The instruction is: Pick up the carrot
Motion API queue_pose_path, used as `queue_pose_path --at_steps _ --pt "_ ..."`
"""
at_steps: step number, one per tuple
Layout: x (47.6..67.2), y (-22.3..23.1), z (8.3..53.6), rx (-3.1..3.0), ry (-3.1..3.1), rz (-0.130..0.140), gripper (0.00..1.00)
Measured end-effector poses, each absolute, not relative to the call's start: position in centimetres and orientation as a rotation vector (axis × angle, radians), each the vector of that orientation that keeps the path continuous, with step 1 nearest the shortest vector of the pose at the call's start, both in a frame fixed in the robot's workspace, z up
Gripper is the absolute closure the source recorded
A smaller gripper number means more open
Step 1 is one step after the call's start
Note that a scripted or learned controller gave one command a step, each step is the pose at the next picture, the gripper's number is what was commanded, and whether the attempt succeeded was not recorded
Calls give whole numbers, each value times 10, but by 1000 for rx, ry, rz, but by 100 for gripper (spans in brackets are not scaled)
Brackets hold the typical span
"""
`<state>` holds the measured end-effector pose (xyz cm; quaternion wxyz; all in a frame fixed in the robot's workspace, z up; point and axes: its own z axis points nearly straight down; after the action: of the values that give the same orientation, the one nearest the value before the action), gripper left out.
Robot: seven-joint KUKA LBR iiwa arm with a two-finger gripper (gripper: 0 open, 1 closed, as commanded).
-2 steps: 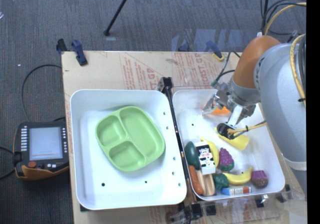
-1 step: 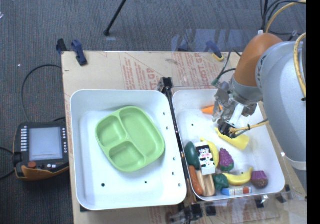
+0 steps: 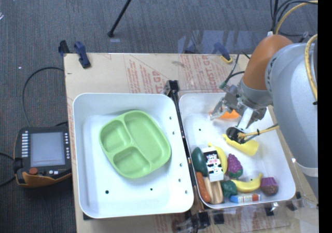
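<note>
The end effector [image 3: 234, 112] was seen in the right bin [image 3: 282, 149], with its fingers spread open around the orange carrot [image 3: 230, 115], which was lying near the bin's far wall.

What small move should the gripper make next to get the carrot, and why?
Probably close the fingers. The gripper is low in the right bin, and the orange carrot seems to lie between its spread fingers, apart from the other toys.
</note>
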<state>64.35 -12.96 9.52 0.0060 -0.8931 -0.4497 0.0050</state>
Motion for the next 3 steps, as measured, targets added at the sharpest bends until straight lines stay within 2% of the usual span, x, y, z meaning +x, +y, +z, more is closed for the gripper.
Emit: queue_pose_path --at_steps 1,2,3 --pt "643 -130 105 -2790 -1409 21 100" --pt "587 -126 86 -2460 -1939 8 100" --pt "587 -127 86 -2464 -1936 6 0"
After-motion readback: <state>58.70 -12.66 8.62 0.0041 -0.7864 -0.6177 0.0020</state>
